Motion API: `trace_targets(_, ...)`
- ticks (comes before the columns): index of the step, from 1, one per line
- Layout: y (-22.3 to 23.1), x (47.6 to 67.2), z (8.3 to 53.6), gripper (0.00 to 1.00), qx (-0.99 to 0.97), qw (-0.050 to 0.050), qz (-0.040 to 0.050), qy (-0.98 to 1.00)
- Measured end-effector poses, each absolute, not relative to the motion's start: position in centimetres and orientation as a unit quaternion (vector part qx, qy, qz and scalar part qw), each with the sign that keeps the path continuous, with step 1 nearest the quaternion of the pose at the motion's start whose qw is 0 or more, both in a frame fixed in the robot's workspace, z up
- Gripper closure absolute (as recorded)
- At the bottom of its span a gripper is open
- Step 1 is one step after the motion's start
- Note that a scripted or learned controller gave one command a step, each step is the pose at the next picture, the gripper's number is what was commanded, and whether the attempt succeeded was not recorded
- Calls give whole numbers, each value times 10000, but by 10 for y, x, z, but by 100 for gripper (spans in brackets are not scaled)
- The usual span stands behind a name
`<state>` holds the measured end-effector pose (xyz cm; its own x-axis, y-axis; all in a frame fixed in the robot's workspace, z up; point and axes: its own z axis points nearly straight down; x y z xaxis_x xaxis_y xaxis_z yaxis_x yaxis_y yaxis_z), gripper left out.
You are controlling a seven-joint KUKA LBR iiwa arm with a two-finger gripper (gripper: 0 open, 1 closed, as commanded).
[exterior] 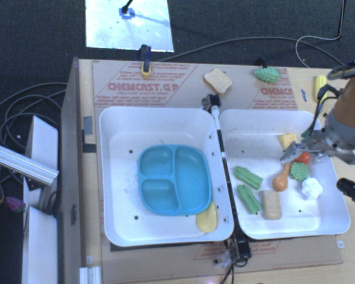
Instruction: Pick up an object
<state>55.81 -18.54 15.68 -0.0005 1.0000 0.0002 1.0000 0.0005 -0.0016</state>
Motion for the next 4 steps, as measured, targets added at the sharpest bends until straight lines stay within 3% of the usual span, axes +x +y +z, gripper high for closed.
trace_targets(1,-164,545,84,0,-7066,-3,-4,-7076)
trace_targets(2,-164,545,95,100,-7068,-17,-11,-7074)
trace_targets(3,-142,506,163,100,-7067,-11,-9,-7075)
trace_targets(4,-120,547,187,100,-7058,-9,-8,-7084)
